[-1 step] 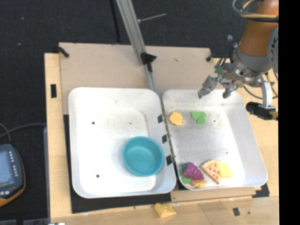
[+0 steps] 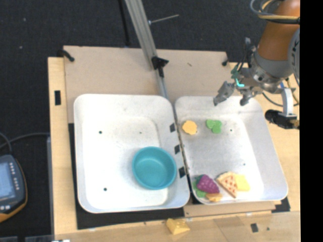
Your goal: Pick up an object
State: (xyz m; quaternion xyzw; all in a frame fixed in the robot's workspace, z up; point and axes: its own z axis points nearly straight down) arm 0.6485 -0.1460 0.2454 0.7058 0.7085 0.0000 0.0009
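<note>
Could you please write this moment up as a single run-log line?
phase: approach | gripper: open, holding nothing, over right bin's far edge | right bin: orange piece, green piece, toy food pile | left bin: blue bowl

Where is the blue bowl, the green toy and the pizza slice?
blue bowl (image 2: 154,167), camera view, inside bottom.
green toy (image 2: 214,126), camera view, its middle.
pizza slice (image 2: 228,183), camera view, its topping.

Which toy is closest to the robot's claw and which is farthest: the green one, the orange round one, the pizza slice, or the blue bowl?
From the gripper, at the right bin's back edge:
1. Green toy, back of the right bin.
2. Orange round toy, just left of the green one.
3. Pizza slice, front of the right bin.
4. Blue bowl, in the left bin.
</note>
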